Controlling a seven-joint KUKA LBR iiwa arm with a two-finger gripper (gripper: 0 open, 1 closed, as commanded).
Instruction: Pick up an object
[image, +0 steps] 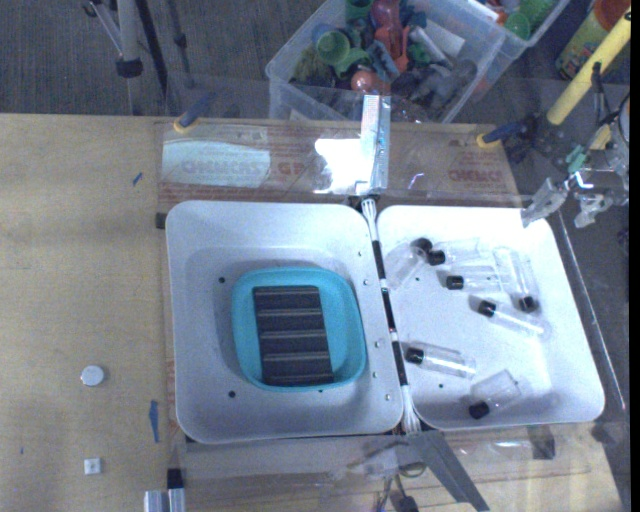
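Camera view: noted tan bench (70, 250), toy tub (400, 50) beyond. Clear black-capped vials (500, 275) lay scattered in R bin (570, 400); teal tray (297, 325) in L bin (195, 300). Gripper (560, 198) at R bin's far corner, grip state couldn't tell.

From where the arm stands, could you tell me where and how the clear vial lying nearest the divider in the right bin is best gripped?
I would grip the clear vial across its transparent body, around mid-length, coming straight down from above. It lies flat and roughly left to right, black cap toward the divider, so the fingers should close across its narrow width. It lies apart from the other vials in the right bin, leaving room on both sides.
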